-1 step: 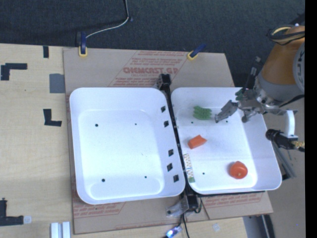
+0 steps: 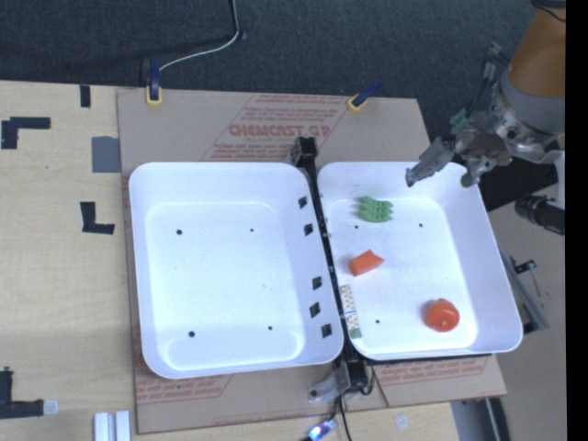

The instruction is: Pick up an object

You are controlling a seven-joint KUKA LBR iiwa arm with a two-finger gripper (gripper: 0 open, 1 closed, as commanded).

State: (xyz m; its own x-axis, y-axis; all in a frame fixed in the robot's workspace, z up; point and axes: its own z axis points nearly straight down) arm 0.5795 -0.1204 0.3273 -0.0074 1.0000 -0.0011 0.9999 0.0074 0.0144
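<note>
Printed in red across the cardboard sheet (image 2: 276,127) under the bins: "CHEMICAST GP", upside-down lettering partly readable; more red print along the front edge, too small to read. Poised over the right bin's (image 2: 478,219) far right corner, the claw (image 2: 443,175), fingers spread apart, nothing between them. Lying in that bin, well apart from one another: a green piece (image 2: 375,209) near the far rim, an orange wedge (image 2: 366,263) close to the divider, a red ball (image 2: 442,315) toward the near right corner. Wide bare floor between all three. Left bin (image 2: 220,265) alongside on the surface (image 2: 55,246).
</note>
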